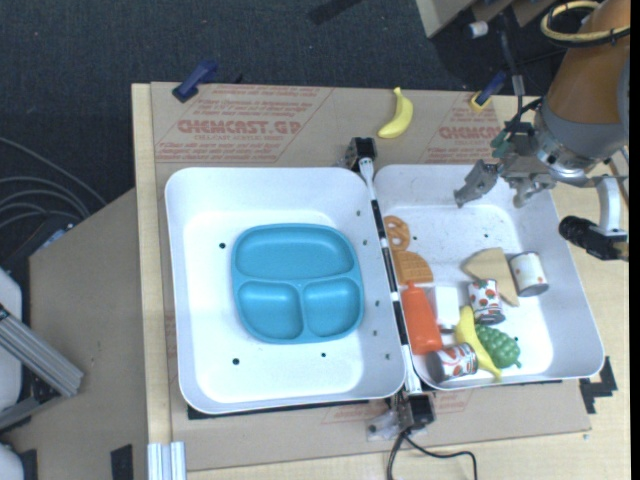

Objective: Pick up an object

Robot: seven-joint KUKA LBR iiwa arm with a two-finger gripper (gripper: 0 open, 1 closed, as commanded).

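A dark carpeted floor surrounds the desk (300,118), a brown board printed with red lettering that carries two white bins side by side. The task names no particular object; the likely candidates lie heaped in the right bin (560,353), toward its near and left side. Closest to the divider is an orange bottle (421,320), its long axis running roughly front to back along the bin wall, cap end toward the far side as far as I can judge. Just beside it sit a yellow banana (470,336), a green toy (500,348), two small cans (485,301), a silver cylinder (527,273) and a tan slice (490,263). A pretzel (396,231) lies farther back.

The claw (497,186) hangs over the bin's far, bare corner, its fingers spread apart with nothing between them. So nothing is picked yet: choosing, descending, closing and lifting all remain.

Outward, the left bin (195,268) holds a blue divided plate (296,281), and another banana (397,116) rests on the board.
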